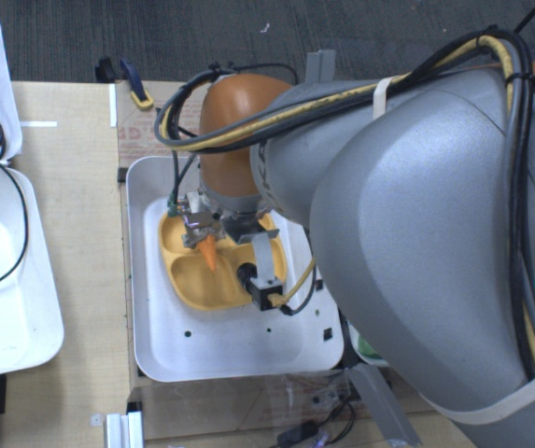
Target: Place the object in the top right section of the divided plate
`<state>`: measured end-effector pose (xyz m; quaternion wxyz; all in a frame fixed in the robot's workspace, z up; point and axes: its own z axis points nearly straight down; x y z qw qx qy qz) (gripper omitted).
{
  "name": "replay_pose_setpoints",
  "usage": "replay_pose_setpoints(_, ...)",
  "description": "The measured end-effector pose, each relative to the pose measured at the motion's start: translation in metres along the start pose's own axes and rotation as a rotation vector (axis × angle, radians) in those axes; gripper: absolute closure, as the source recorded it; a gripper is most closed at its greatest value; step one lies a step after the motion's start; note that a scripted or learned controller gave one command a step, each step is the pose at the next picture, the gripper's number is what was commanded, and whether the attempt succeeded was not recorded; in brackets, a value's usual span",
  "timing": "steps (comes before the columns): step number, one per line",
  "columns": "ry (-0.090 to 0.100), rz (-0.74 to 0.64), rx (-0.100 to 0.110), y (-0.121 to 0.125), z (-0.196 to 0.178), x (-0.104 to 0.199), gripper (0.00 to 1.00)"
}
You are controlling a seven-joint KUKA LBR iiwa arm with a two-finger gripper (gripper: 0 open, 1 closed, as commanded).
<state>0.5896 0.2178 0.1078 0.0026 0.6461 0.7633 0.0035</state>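
A yellow divided plate (185, 286) lies in the right white bin (155, 343), mostly covered by the arm. My gripper (202, 234) hangs over the plate's middle, below the orange wrist band (239, 133). A small orange carrot-like object (210, 254) sticks out downward from between the fingertips, and the gripper is shut on its upper end. Its lower tip points at the ridge between the plate's sections. The plate's right sections are largely hidden behind the wrist and a black cable fitting (253, 283).
The grey arm (416, 213) fills the right half of the view and covers the bin's right wall. A second white bin (6, 278) with black cables stands at the left. A blue-and-yellow tool (134, 84) lies on the bench behind the bins.
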Motion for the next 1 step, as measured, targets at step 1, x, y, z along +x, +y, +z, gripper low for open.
replay_pose_setpoints(1, -0.002, 0.001, 0.004, -0.0012, 0.0035, -0.0013, 0.00)
